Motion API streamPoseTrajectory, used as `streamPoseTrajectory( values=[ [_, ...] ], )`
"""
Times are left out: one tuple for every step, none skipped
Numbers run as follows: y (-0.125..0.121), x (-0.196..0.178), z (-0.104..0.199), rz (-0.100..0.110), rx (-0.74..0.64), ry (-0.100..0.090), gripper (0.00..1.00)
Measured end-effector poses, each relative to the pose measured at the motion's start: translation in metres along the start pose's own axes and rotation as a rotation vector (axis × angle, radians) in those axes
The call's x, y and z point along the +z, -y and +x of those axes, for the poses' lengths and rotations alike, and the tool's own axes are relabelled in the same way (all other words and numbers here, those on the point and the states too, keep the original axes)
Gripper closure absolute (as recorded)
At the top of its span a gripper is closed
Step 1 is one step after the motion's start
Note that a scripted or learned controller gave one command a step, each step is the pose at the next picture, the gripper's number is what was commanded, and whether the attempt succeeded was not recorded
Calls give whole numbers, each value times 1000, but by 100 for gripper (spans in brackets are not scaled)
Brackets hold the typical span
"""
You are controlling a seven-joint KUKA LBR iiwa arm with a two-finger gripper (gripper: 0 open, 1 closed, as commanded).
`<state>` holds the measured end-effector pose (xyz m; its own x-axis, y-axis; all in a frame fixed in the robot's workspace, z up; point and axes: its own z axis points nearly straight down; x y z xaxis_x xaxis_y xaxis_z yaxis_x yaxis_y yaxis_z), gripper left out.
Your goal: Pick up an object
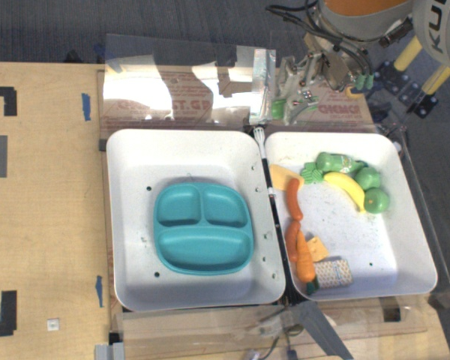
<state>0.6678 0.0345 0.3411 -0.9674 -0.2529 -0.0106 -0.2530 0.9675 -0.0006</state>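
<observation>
A: Where's your end effector [309, 96] rn?

B: Up past the far rim of the right bin [412, 265], hanging over the cardboard strip behind both bins, just right of the seam between them. Orange band sits above it at the top edge of the view. You won't get a read on the spread from here; it's a tangle of metal and cable w/ a green bit low on it. Can't tell wide or narrow, and I see nothing clearly gripped.

A: And the stuff to pick?

B: All in the right bin. Banana [346, 188] lies toward the far right corner, w/ green pieces around it: one [331, 162] at its upper end, a round one [376, 200] at its lower end. Two carrots, the upper carrot [293, 198] and the lower carrot [302, 255], run along the left wall. A small patterned roll [332, 272] sits near the front rim. The left bin [127, 276] has just the teal divided plate [203, 227].

A: Which would you go for?

B: Banana, imo. From the end effector it's toward the camera and slightly right, so you come down and forward into the bin. Its long axis runs diagonal, upper-left to lower-right, so you'd want the closing direction set across that line. The green pieces touch or nearly touch both ends, so mid-body looks like the cleanest spot.
</observation>
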Motion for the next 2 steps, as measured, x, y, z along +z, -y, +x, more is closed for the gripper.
streamPoseTrajectory(
  values=[
    [105, -7, 27, 2, -258, -1, 100],
    [25, 66, 83, -6, -221, -10, 100]
  ],
)
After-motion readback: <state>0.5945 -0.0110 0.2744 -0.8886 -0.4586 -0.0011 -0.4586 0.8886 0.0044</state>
